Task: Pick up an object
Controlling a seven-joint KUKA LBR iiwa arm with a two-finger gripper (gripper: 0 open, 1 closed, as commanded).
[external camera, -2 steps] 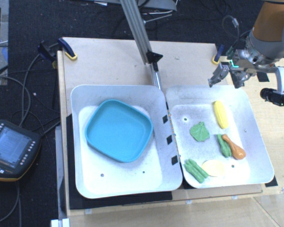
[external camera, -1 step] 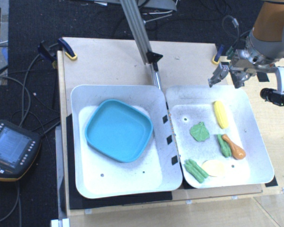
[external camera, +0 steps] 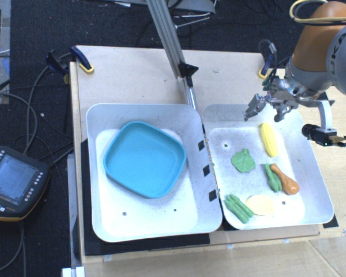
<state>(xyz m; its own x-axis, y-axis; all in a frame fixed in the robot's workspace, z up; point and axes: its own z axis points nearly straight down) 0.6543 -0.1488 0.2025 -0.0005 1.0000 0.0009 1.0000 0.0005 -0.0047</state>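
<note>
My gripper [external camera: 266, 109] hangs over the far edge of the right bin [external camera: 318, 175], its two fingers spread apart and nothing between them. Just below it lies a yellow corn cob [external camera: 269, 139]. Further toward the front lie a green leaf [external camera: 243, 160], a green pickle-shaped piece [external camera: 274, 177] beside an orange-brown drumstick [external camera: 286, 181], a pale yellow disc [external camera: 262, 205] and a green bean pod [external camera: 239, 207].
The left bin [external camera: 98, 131] holds a blue square plate [external camera: 145, 158]. A grey metal pole [external camera: 172, 42] slants down to the divide between the bins. Clamps sit at the bench's far corners. A teach pendant [external camera: 14, 180] lies off the bench at left.
</note>
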